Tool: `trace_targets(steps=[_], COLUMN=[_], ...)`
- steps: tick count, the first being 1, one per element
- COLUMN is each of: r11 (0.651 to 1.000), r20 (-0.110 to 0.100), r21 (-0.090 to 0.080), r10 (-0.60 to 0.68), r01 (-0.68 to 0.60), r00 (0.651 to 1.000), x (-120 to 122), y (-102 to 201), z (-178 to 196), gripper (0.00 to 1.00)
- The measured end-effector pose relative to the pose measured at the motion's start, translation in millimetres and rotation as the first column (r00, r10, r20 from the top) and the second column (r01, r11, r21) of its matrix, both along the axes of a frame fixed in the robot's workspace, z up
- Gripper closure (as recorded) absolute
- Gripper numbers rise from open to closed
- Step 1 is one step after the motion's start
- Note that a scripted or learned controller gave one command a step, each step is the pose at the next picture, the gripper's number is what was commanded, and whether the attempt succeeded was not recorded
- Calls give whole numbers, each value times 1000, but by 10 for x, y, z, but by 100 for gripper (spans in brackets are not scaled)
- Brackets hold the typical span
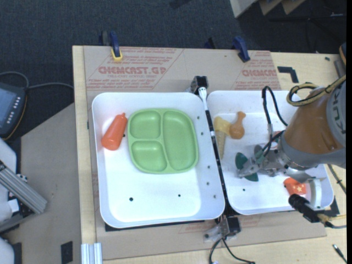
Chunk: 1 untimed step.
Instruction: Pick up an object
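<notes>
Take the green divided plate (163, 141) in the left bin (118, 205) as your landmark. Your gripper (251, 168) hangs low in the right bin (242, 202), right of that plate, over a dark green piece (242, 160); you cannot tell how far the fingers are spread or whether they grip it. An orange bottle (114, 131) lies just left of the plate. A tan figure (237, 126) and a cream piece (221, 126) sit right of it.
</notes>
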State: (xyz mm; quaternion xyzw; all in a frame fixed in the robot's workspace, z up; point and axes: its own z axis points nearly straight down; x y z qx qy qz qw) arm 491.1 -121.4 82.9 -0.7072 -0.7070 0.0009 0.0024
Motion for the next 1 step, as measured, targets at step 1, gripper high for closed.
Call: trace_targets(steps=[1], r11=[1000], r20=[5], r21=[-2], r10=[-2], r01=[2], r00=[1000], x=[7], y=[-7], z=[120], gripper=[100])
